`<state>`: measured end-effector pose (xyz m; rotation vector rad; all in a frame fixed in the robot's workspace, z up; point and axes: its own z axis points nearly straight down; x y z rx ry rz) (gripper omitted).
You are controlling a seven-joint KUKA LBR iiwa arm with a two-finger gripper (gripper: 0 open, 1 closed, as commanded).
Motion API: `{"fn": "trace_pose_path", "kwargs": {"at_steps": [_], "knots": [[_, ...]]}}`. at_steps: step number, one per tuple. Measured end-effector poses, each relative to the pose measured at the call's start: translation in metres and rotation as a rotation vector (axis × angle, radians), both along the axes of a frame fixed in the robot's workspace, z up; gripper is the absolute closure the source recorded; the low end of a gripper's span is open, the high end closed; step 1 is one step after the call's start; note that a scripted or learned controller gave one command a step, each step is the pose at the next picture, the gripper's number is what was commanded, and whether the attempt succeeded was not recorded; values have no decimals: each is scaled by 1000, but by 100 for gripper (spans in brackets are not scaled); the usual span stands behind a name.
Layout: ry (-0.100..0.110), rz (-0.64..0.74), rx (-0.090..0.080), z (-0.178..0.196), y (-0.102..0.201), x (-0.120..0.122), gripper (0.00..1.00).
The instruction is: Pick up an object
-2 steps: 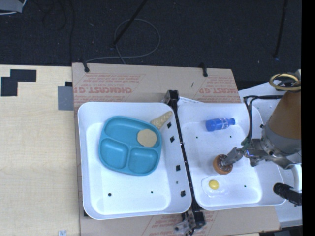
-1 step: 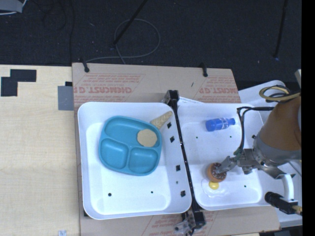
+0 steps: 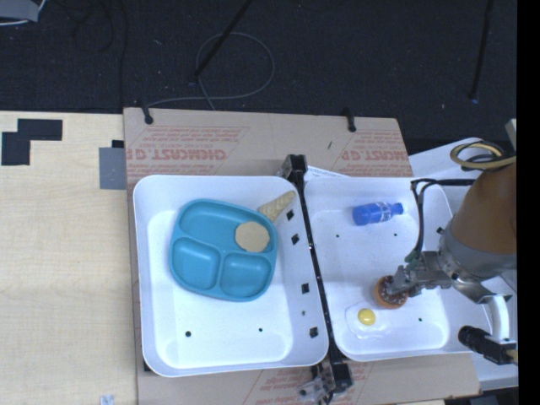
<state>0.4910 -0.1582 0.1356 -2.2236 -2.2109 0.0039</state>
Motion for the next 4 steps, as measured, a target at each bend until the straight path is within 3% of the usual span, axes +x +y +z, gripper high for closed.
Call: {"fn": "trace_pose_path", "kwargs": {"at_steps": [1,3,4], "knots": [[-9,7,-3,62,0,6,100],[-7,7,-3,142,-5,11,100],[-3,11,0,144,48,16,100]]}}
